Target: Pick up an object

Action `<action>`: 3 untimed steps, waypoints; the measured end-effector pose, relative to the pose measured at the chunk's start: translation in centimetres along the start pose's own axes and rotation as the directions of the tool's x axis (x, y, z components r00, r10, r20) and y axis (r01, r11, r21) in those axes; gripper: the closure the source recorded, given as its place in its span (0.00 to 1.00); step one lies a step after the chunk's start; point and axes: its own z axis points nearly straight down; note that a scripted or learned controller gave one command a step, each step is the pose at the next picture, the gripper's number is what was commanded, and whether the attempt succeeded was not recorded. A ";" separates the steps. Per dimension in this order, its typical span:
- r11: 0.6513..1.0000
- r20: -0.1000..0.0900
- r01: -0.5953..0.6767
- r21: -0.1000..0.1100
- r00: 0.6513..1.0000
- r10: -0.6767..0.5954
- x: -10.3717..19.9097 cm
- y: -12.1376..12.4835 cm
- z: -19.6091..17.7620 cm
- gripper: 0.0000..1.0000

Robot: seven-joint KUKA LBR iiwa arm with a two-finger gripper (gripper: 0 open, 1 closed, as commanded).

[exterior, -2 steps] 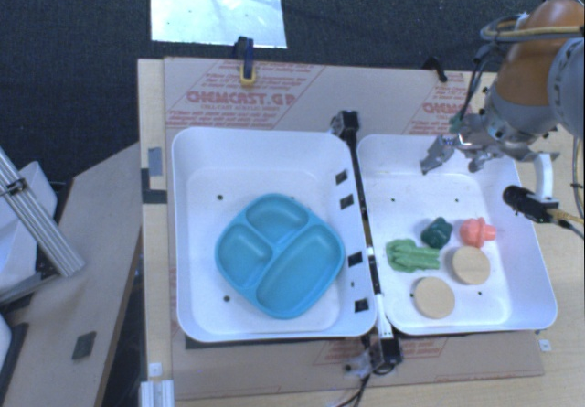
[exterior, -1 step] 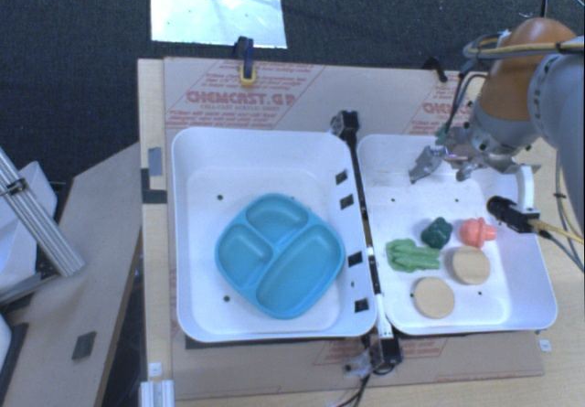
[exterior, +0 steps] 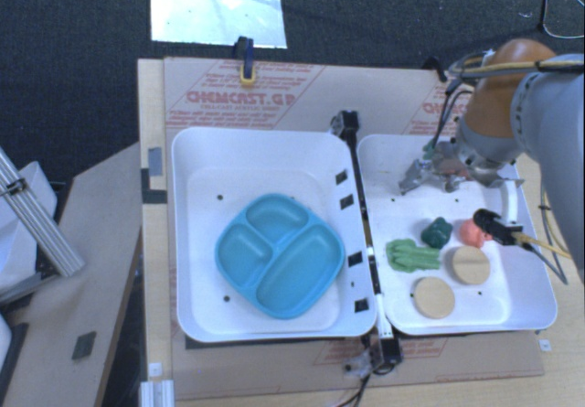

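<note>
The gripper (exterior: 422, 174) is hovering over the upper part of the right bin (exterior: 530, 309), its metal fingers (exterior: 411, 179) pointing toward the divider; whether they are apart or together cannot be told. Nothing is showing between them. Below it, in the same bin, a green toy (exterior: 412, 255), a dark teal object (exterior: 436, 232), an orange-pink piece (exterior: 472, 233) and two tan discs (exterior: 471, 265) (exterior: 433, 297) are lying close together. The left bin (exterior: 196, 305) is holding a blue divided plate (exterior: 279, 255).

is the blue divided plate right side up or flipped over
Right side up. The blue plate lies flat in the left bin with its three compartments facing the camera, rims raised around them.
</note>
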 end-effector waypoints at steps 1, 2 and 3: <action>1.000 0.001 0.002 -0.006 1.000 -0.002 0.0 0.2 -1.4 1.00; 1.000 0.000 -0.002 -0.007 1.000 0.002 0.5 0.7 -5.9 1.00; 1.000 0.001 -0.001 -0.008 1.000 0.001 0.6 0.8 -12.4 1.00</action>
